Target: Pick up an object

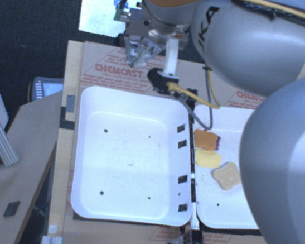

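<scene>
Since three small food-like pieces lie clustered in the right bin [223, 219], close to the divider, any one could serve as the object: an orange-brown block [206, 139] with a dark purple edge, a pale yellow flat piece [208, 158] touching it below, and a tan cracker-like square [226, 175] just beside that. All look light and likely stiff plastic; the tan square sits most apart, so gripping across its opposite edges seems cleanest. The left bin [127, 160] lies alongside. The gripper [141, 53] hangs above the cardboard [114, 71] behind the left bin, well apart from the pieces, nothing visible between its fingers; whether they are spread, cannot tell.
</scene>
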Motion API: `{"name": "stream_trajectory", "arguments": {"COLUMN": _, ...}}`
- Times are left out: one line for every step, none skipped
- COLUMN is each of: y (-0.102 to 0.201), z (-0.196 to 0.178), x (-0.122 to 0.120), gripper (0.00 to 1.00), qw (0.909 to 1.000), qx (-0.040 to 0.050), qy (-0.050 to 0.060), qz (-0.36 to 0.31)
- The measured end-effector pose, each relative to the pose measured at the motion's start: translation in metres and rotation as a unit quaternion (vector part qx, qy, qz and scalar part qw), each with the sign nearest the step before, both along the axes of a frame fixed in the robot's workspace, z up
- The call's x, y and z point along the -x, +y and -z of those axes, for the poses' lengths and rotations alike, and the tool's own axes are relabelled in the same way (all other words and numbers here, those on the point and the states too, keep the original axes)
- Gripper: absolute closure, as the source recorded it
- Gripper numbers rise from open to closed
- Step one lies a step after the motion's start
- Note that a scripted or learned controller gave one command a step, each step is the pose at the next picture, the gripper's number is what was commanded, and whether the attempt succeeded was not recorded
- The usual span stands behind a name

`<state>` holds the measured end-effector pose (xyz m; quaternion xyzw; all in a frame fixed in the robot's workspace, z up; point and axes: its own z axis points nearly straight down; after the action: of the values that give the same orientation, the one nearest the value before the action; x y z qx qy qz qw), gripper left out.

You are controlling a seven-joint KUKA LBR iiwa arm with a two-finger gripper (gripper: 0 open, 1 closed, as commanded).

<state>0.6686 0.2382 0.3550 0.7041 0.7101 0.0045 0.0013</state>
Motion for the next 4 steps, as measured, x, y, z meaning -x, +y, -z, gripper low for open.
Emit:
{"name": "stream_trajectory", "arguments": {"y": -0.004, "z": 0.004, "x": 0.052, "gripper": 1.00, "qw": 1.0000, "qx": 0.0020, "qy": 0.004, "qz": 0.002}}
{"name": "stream_trajectory", "arguments": {"y": -0.007, "z": 0.009, "x": 0.137, "gripper": 1.00, "qw": 1.0000, "qx": 0.0024, "qy": 0.007, "qz": 0.000}}
{"name": "stream_trajectory", "arguments": {"y": -0.009, "z": -0.095, "x": 0.099, "gripper": 1.00, "qw": 1.0000, "qx": -0.0002, "qy": -0.003, "qz": 0.001}}
{"name": "stream_trajectory", "arguments": {"y": -0.004, "z": -0.186, "x": 0.088, "gripper": 1.00, "qw": 1.0000, "qx": -0.0002, "qy": -0.002, "qz": 0.000}}
